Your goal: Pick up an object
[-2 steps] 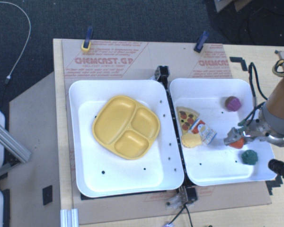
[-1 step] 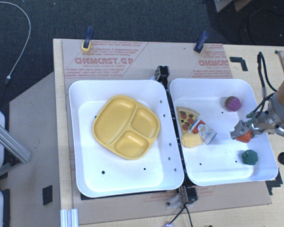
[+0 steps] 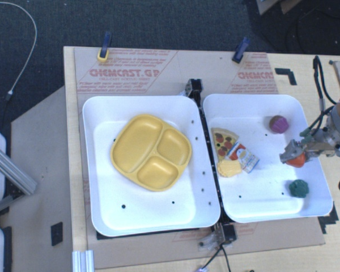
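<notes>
In the right bin (image 3: 260, 205) lie a toy pizza slice (image 3: 223, 140), a pale yellow piece (image 3: 229, 168), a small red and blue packet (image 3: 246, 158), a purple ball (image 3: 279, 124) and a green lump (image 3: 298, 188). A small orange-red object (image 3: 297, 162) lies at the bin's right side. My gripper (image 3: 293, 152) reaches in from the right and sits directly over that orange-red object, partly covering it. Whether it touches the object is unclear.
The left bin (image 3: 102, 197) holds a yellow divided plate (image 3: 152, 152). A black clamp (image 3: 194, 86) sits at the far end of the seam between the bins. Cables run along the bench's right edge near the arm.
</notes>
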Available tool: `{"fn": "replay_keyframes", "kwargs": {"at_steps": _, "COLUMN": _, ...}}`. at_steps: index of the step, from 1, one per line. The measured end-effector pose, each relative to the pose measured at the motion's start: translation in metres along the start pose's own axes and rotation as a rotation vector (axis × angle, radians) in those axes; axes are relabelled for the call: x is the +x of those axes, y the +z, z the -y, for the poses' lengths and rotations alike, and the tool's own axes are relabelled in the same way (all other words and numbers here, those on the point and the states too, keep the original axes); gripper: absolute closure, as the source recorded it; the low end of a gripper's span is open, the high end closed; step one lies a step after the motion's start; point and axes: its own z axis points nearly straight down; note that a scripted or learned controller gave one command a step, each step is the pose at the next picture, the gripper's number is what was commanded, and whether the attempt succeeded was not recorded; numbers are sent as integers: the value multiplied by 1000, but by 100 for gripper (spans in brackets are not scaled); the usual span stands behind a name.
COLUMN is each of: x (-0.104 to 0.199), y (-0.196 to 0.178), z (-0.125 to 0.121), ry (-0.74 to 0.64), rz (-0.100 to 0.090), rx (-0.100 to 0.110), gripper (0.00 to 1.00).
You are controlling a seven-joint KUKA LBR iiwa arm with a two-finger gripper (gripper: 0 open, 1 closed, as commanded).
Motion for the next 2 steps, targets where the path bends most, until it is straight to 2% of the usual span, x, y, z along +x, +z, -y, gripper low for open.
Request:
{"fn": "replay_keyframes", "kwargs": {"at_steps": 1, "x": 62, "y": -8, "z": -4, "ry": -6, "rz": -6, "rx": 4, "gripper": 100}}
{"fn": "replay_keyframes", "kwargs": {"at_steps": 2, "x": 112, "y": -17, "z": 1, "ry": -5, "rz": -5, "rx": 6, "gripper": 100}}
